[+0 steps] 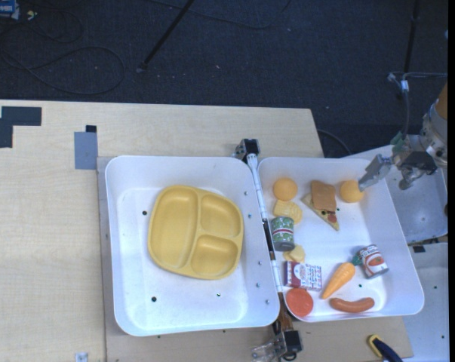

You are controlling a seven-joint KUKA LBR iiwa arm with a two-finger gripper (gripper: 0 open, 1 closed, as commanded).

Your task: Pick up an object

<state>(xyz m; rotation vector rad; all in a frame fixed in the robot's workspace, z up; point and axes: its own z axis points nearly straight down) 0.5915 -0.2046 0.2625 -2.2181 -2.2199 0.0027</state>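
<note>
**Pincer at the right bin's far rim**

The pincer point(388, 173) is seen spread wide and holding nothing, above the far right edge of the right bin point(405, 266), just beside an orange ball point(351, 191). Other toy foods are crowded toward the divider. Open floor is left along that bin's right side. A yellow tray point(196, 231) is set in the left bin point(121, 277).

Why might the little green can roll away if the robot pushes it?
The green can seems to lie on its side in the right bin, so its round wall would probably let it roll. It looks stiff, and its smooth side may slip. Neighbouring toy food could stop it quickly.
</note>
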